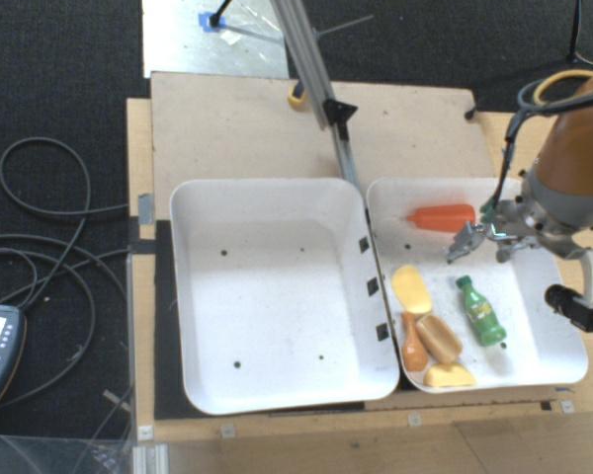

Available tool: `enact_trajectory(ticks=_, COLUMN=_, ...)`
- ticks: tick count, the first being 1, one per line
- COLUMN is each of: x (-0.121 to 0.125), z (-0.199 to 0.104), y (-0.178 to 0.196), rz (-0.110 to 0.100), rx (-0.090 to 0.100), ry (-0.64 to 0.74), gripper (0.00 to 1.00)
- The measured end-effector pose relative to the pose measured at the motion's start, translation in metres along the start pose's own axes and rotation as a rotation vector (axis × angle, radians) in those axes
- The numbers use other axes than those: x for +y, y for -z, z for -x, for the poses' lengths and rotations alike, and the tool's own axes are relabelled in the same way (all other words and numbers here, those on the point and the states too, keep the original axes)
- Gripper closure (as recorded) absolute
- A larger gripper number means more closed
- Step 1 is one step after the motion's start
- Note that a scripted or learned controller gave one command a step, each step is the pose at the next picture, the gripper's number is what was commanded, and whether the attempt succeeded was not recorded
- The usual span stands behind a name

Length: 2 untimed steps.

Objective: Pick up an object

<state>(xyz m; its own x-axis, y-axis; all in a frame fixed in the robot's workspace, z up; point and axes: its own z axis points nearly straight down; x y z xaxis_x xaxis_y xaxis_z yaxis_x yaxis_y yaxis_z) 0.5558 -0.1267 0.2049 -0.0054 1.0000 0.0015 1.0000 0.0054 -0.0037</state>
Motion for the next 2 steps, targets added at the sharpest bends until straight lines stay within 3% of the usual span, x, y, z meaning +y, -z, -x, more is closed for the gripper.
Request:
enact_trajectory(ticks=1, x=0.001, z=0.0, y=0.002, rz=0.005, rx=-0.001, ry=-0.002, gripper=0.0)
enact_trajectory(ticks=2, x=0.0, z=0.001, y=-0.039, rz=0.001, rx=-0.001, ry=-0.005, gripper=0.0)
